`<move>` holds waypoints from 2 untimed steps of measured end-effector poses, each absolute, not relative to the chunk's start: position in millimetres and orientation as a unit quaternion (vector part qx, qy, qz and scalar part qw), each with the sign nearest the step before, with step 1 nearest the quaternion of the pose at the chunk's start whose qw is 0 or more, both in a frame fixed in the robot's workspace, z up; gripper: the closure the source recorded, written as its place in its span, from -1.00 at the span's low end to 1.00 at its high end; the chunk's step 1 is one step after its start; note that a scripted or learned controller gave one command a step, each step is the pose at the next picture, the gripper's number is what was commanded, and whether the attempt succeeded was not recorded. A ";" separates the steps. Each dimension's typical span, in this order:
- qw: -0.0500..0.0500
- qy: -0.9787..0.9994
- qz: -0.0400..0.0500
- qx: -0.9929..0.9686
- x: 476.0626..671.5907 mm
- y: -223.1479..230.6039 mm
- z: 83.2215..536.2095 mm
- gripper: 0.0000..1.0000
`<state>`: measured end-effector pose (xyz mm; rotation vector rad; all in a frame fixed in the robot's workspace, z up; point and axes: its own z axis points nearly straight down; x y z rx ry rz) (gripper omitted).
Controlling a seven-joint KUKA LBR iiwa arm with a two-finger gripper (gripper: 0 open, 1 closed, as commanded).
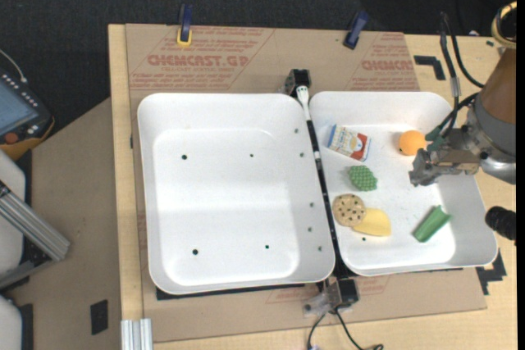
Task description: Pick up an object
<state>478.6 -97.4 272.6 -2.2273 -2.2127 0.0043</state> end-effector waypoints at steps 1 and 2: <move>-0.001 -0.711 -0.002 -0.703 480.2 2.0 293.0 1.00; -0.002 -0.706 0.000 -0.708 479.5 -42.0 298.8 1.00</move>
